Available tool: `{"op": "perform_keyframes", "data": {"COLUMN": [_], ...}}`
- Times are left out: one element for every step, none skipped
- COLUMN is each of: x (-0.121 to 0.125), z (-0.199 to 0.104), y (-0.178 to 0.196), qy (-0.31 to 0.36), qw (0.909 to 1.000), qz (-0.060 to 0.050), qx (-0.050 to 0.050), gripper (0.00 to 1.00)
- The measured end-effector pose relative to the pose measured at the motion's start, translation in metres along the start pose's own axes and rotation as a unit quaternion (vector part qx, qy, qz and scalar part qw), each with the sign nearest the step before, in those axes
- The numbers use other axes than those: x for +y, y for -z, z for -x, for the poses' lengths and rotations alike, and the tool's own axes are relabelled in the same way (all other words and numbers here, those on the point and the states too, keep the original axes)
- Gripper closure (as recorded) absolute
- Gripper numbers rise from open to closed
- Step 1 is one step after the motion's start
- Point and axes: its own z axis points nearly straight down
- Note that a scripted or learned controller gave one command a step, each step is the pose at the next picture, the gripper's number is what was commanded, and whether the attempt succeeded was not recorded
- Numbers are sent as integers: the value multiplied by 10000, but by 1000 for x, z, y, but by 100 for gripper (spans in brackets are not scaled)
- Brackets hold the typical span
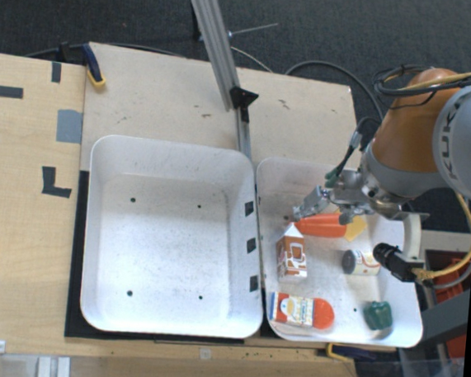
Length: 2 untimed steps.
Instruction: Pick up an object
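My gripper [326,207] hangs over the upper part of the right bin [409,324], its dark fingers pointing down and left. Right beneath it lies an orange carrot-like piece [323,226] with a yellow piece [354,229] at its right end; whether the fingers touch either is hidden by the wrist. A small orange-and-white carton [292,257] stands just below. A flat orange-and-white packet [302,312] lies at the bin's front. A small white can [361,262] and a green item [378,314] rest on the right side.
The left bin [101,212] sits beside the right one, sharing a raised middle rim. A slanted metal pole [220,45] crosses the bench behind the bins. Black cables [313,67] run behind the arm. A yellow-and-blue clamp [94,66] lies at the bench's back left.
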Motion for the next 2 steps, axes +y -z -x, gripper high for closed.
{"op": "perform_keyframes", "data": {"x": [-1, -9], "z": [3, 1], "y": [-44, -107], "qy": [-2, -2], "qw": [10000, 10000], "qz": [-4, -13], "qx": [0, 3], "gripper": [0, 0]}}
